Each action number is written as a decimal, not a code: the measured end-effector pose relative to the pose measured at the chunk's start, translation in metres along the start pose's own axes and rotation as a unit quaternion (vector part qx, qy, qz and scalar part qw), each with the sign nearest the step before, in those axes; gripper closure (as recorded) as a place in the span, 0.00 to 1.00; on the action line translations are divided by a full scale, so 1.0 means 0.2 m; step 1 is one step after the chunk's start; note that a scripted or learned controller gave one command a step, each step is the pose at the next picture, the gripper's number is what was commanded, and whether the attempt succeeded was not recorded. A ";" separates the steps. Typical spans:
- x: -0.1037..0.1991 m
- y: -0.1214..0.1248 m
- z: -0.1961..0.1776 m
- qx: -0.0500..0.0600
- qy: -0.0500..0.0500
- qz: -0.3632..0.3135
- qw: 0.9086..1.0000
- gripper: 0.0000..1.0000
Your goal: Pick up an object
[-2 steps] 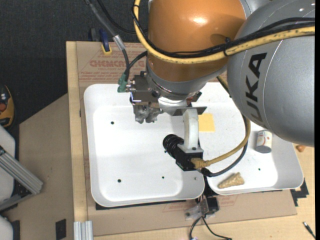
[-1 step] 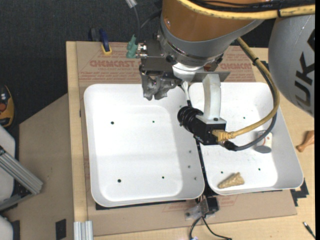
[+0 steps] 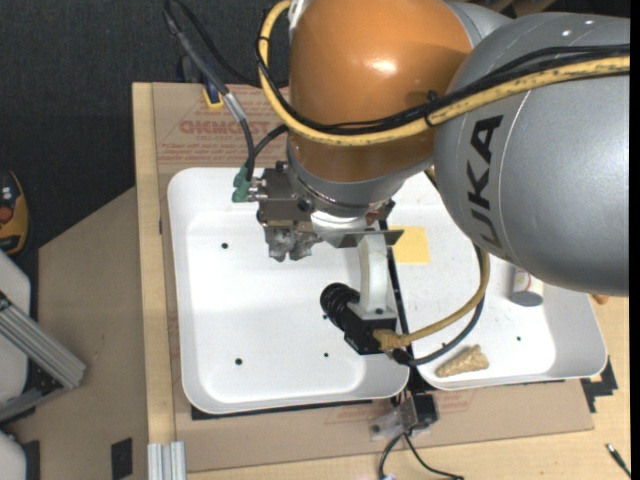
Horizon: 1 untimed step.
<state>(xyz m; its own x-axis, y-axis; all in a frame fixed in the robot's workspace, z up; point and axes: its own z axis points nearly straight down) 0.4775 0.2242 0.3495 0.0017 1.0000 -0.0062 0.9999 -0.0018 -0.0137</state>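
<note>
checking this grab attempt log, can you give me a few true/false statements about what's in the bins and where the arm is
1. The arm reaches over the left bin. True.
2. A yellow square lies near the divide between the two bins. True.
3. A red ball sits in the left bin. False: the visible floor of that bin is bare white with a few small dark dots.
4. A tan, crumbly-looking piece lies at the near edge of the right bin. True.
5. The bins rest on a blue cloth. False: they rest on a brown cardboard sheet.
6. The gripper holds the yellow square. False: the square lies apart from it, to its right.
</note>
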 end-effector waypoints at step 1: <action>0.00 0.01 0.26 -0.003 0.001 0.000 1.000 1.00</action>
<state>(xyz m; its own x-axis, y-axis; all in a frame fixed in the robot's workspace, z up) 0.4781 0.2243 0.2977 0.0013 1.0000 -0.0035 1.0000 -0.0013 -0.0086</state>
